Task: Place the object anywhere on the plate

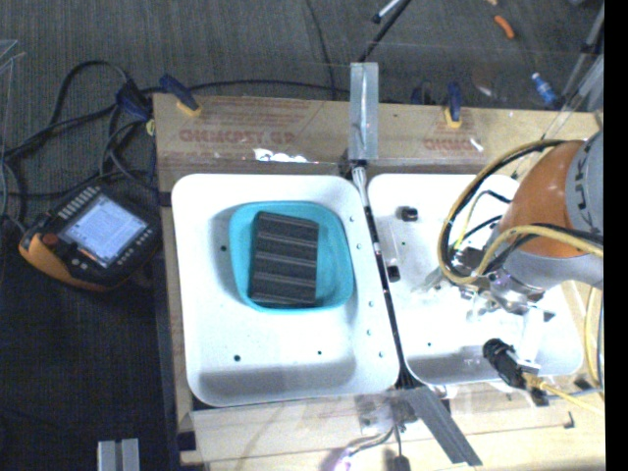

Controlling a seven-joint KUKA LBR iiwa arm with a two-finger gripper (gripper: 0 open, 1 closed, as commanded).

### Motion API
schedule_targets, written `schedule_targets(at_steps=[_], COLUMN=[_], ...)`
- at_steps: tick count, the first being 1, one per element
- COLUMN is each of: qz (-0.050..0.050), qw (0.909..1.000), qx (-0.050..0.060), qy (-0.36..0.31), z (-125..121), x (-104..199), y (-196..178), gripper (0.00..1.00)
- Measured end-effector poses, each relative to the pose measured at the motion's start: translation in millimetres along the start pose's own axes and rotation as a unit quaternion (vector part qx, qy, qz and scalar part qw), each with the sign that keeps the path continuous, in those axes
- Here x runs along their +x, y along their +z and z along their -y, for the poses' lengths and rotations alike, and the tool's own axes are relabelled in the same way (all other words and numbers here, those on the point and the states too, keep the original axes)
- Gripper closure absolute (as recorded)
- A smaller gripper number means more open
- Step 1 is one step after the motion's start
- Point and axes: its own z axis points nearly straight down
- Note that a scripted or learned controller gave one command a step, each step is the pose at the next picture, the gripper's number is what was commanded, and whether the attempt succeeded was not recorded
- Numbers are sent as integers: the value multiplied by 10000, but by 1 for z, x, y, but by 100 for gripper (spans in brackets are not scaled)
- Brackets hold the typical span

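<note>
Camera view shows the ridged block [286, 259] already resting on the plate [339, 263], with the gripper [488, 302] well right of the plate. I cannot tell whether it grips anything; any sweep back over the plate could knock the block off.

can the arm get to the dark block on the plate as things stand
Probably yes. The block lies flat on the teal plate in the left bin, open from above. The arm is over the right bin, with just the low rims between.
</note>
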Motion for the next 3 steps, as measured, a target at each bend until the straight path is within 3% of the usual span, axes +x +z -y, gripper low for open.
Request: schedule_targets(at_steps=[1, 2, 3], qz=[7, -5, 2], qw=[9949, 9977, 9874], qx=[-14, -1, -19], qy=[-1008, -673, -1580], z=[-24, -3, -22], x=[-71, -8, -65], y=[-58, 7, -36], gripper=[0, 0, 0])
